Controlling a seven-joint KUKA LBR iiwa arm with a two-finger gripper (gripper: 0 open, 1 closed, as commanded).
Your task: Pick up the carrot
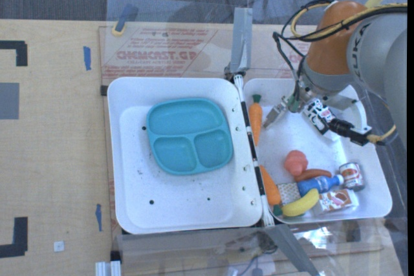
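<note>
From my seat I see the arm (362,42) reaching in from the right over the far part of the right bin (381,194), its orange band bulging above the wrist. The gripper (277,114) hangs low over the bin's far-left area, its grey fingers (274,116) pointing left and down toward the divider. They look parted a little, with nothing between them (the gap is small and partly shadowed, so I cannot judge it more finely). Nothing is pinched and I see no contact with any object.

The carrot (255,121) I am after lies just left of the fingertips, along the right bin's left wall, green top toward the far side and orange body running nearward. It sits close beside the gripper but apart from it.

A second carrot (270,185) lies further near along the same wall. Clustered in the near part of that bin are a red tomato (295,161), a banana (301,204), a blue bottle (319,185), a small can (350,175) and a printed packet (336,201).

The left bin (129,203) holds a teal divided plate (190,136), lying flat near its middle.
</note>
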